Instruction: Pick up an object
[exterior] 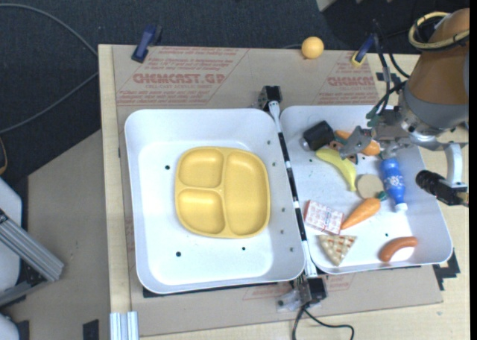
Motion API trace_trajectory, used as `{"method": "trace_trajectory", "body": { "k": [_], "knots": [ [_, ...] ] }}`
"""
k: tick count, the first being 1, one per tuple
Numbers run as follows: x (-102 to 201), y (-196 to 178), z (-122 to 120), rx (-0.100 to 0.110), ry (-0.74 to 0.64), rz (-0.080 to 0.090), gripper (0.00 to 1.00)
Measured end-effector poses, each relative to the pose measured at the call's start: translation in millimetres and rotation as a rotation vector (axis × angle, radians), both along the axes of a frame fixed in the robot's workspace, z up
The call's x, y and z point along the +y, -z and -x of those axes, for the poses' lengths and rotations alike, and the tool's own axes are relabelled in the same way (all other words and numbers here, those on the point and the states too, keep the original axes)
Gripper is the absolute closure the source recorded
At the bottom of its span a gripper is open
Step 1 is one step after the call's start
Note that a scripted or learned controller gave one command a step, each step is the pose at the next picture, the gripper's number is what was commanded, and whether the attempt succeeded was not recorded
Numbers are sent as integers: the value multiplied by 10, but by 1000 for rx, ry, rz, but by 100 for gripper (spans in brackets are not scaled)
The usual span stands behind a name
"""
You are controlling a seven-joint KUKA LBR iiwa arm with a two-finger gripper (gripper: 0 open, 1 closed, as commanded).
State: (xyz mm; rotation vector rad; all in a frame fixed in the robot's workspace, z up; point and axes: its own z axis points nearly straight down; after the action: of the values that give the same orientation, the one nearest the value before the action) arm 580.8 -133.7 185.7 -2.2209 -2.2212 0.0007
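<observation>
Your gripper (365, 141) hovers low over the banana (339, 167) in the right bin (440, 234); I cannot tell its jaw state. Centre over the banana's middle, clear of the bottle (393, 183)

Bright even overhead light, white bins (149, 145) near glare, soft short shadows, dim upper left of frame, slightly soft focus

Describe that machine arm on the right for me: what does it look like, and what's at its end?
The arm is a thick, rounded body, grey with a broad orange band near its wrist. Dark cables loop around its upper part. At its end sits a small metallic grey gripper above the right bin. A black part juts out low on its right side.
</observation>
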Motion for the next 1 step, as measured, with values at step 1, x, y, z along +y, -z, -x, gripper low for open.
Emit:
{"method": "trace_trajectory", "body": {
  "k": [1],
  "knots": [
    [151, 1020, -509, 0, 0, 0, 0]
  ]
}}
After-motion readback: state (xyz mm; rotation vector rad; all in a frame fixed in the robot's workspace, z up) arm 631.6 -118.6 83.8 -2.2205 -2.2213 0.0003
